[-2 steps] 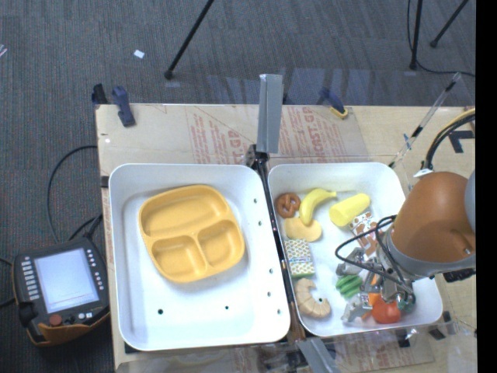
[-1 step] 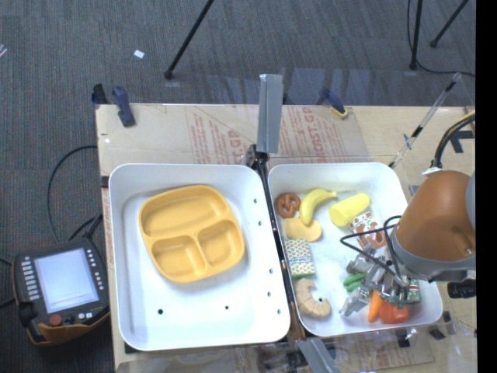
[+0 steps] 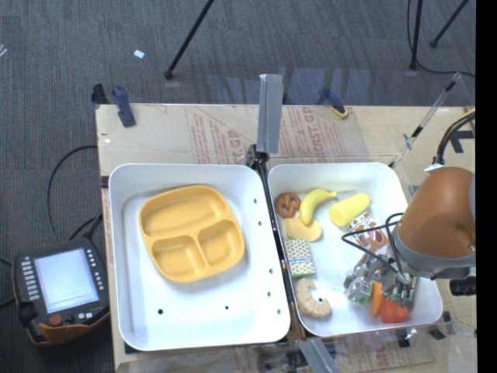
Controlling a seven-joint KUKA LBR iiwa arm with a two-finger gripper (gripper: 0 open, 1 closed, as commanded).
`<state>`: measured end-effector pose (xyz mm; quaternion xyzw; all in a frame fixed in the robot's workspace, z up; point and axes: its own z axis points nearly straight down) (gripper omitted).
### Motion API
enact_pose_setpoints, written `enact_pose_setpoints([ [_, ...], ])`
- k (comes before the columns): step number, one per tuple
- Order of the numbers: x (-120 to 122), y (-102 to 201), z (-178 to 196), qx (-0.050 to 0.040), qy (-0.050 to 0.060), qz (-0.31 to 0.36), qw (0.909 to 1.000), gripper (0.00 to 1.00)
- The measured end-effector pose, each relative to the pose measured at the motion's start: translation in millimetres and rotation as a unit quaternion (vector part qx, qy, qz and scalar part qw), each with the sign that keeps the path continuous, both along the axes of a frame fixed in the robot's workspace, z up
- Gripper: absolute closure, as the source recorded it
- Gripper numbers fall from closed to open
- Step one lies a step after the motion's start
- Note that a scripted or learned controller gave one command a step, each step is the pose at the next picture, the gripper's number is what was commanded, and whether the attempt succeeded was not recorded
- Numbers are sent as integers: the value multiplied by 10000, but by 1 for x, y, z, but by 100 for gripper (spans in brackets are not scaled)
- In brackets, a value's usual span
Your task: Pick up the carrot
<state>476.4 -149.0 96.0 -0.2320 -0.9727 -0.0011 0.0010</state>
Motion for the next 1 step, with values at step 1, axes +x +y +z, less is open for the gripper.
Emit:
enact_pose_setpoints([
  [1,1,46,67,-8,-21,1026,9947,100],
])
